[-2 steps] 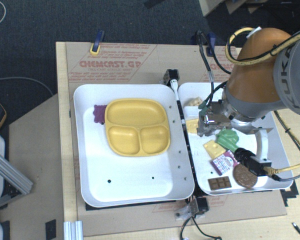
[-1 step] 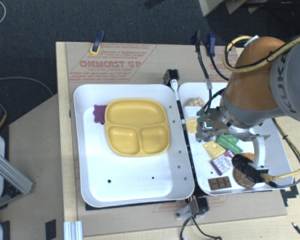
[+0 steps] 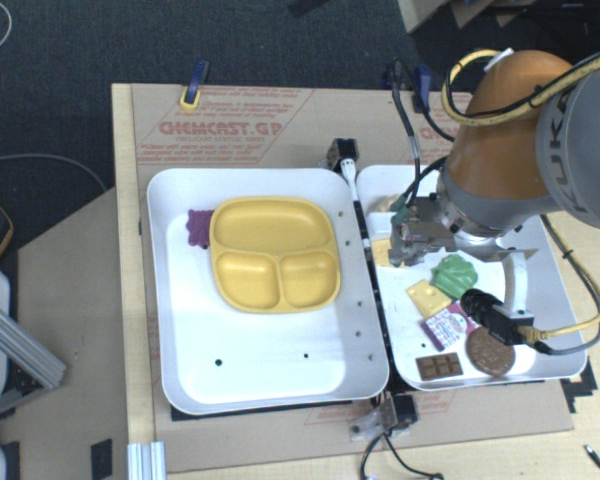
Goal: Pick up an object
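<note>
In the camera view, the end effector point(image 3: 408, 240) hangs low over the right bin point(image 3: 555, 298), at its upper left beside the small clutter; I cannot tell its state. A green object point(image 3: 454, 272), a likely target, lies just beside it, untouched.

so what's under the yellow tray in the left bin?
A purple object sticks out from beneath the yellow tray's left edge, lying on the left bin floor. How far it runs under the tray, or whether anything else lies there, is covered.
</note>
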You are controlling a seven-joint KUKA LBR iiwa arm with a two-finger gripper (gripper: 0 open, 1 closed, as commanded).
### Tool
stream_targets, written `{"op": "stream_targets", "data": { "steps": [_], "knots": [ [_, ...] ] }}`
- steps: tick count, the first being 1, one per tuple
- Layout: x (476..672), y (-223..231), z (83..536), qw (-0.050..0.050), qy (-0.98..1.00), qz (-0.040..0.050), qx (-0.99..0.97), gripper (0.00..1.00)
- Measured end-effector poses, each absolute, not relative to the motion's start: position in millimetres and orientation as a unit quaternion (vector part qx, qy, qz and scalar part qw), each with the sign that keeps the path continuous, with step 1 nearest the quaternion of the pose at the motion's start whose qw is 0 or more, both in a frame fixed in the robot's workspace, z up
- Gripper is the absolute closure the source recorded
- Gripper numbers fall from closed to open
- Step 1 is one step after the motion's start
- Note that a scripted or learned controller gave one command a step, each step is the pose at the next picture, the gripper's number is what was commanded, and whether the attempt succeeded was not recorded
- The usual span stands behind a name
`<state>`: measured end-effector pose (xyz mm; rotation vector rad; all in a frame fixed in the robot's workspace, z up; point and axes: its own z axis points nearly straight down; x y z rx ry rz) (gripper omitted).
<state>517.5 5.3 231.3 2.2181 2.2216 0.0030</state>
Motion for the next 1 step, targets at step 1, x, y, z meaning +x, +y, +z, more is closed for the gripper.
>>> {"op": "stream_targets", "data": {
  "steps": [1],
  "knots": [
    [513.0,6.5,233.1,-0.001,0.707,0.0001,0.707,1.00]
  ]
}}
